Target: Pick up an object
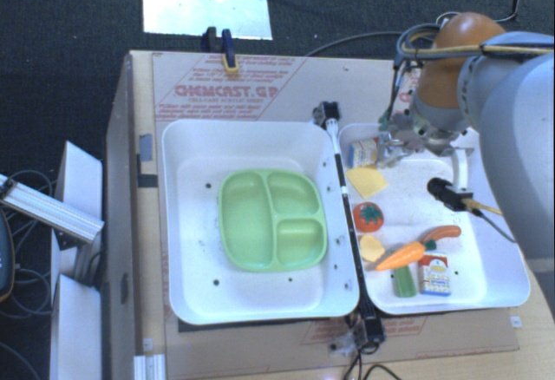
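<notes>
White bins (186,196) sit side by side on a cardboard-covered bench (260,83) over dark carpet (hand (392,142) state unclear).

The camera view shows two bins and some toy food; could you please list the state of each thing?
Green divided plate: lying flat in the left bin.
Tomato: resting in the right bin, near the divider.
Carrot: lying on its side, slanted.
Yellow wedge: lying flat.
Small carton: lying flat beside a green piece.
Gripper: low over the right bin's far corner.
</notes>
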